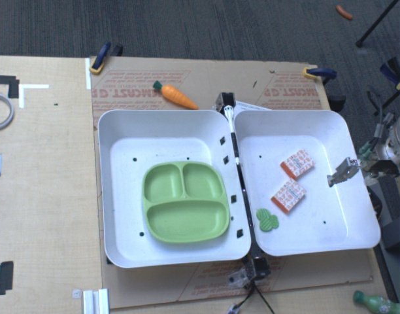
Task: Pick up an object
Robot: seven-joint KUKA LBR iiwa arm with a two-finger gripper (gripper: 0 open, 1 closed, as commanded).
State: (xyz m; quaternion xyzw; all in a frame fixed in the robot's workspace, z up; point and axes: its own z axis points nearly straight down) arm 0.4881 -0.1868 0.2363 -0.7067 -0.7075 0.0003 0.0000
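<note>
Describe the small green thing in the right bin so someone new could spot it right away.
Start at the right white bin and go to its front-left corner, beside the divide between the bins. The small green leafy piece lies there. The two items nearby are orange and white blocks.

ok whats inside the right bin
Two orange packets and a green leafy toy near its left wall. The gripper hangs over its right side, covering a bit of floor there.

Right bin (331, 231) floor lies open around two orange packets (297, 164) and green piece (267, 220).
</note>
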